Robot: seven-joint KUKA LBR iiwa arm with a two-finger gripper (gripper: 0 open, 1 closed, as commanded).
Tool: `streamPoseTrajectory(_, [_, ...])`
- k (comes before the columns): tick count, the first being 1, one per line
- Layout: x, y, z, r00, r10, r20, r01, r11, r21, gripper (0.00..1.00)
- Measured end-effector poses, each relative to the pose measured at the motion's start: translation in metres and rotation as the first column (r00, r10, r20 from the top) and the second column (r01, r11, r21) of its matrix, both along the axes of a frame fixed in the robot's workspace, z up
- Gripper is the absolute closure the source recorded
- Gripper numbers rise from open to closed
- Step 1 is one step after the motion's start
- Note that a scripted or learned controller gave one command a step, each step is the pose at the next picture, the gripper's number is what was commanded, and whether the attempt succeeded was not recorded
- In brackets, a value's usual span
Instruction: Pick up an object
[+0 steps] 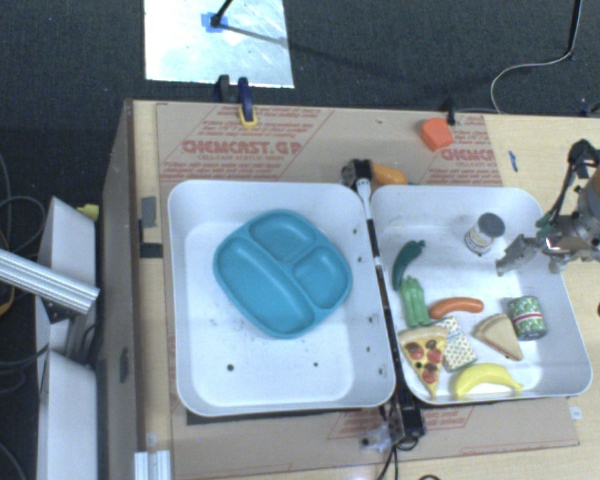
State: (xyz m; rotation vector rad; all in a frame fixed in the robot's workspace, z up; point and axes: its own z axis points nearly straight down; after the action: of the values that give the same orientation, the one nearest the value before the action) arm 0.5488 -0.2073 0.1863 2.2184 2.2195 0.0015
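Bench with 2 shallow white bins side by side. The left white bin (200,368) carries 1 turquoise plastic plate with 3 compartments (283,272), lying flat near the middle.

The right white bin (570,363) carries the small things. Close to its left wall lie a dark green curved pepper (408,260) and, below it, a lighter green ribbed vegetable (414,301). Then come an orange sausage (457,307), a toy pizza slice (425,352), a small chequered piece (460,349), a yellow banana (485,378) and a tan wedge like a sandwich half (500,336). In the upper part stands a small grey can (484,233), and lower, at the right, a small green can with a red and white label (526,317).

The gripper (515,254) enters from the right edge, over the upper right part of this bin. I cannot tell whether it is wide or narrow, and nothing is seen held in it.

I judge the grey can as the nearest thing: it lies just beside the gripper tip, to the left and a little up in the picture. The green can lies near also, below the tip. Both seem to stand upright, so neither shows a long axis to align with; the next move probably needs only a short shift and a descent.
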Motion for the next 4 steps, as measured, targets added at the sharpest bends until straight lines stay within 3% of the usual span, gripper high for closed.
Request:
streamPoseTrajectory(1, [0.017,0.055,-0.083,1.0,0.003,-0.004,-0.003,1.0,0.003,0.0])
streamPoseTrajectory(2, [-0.016,0.069,-0.101,1.0,0.001,-0.002,-0.001,1.0,0.002,0.0])
streamPoseTrajectory(3, [0.022,0.058,0.022,1.0,0.003,0.002,-0.003,1.0,0.0,0.0])
streamPoseTrajectory(4, [0.112,0.008,-0.056,1.0,0.003,-0.003,-0.003,1.0,0.001,0.0])
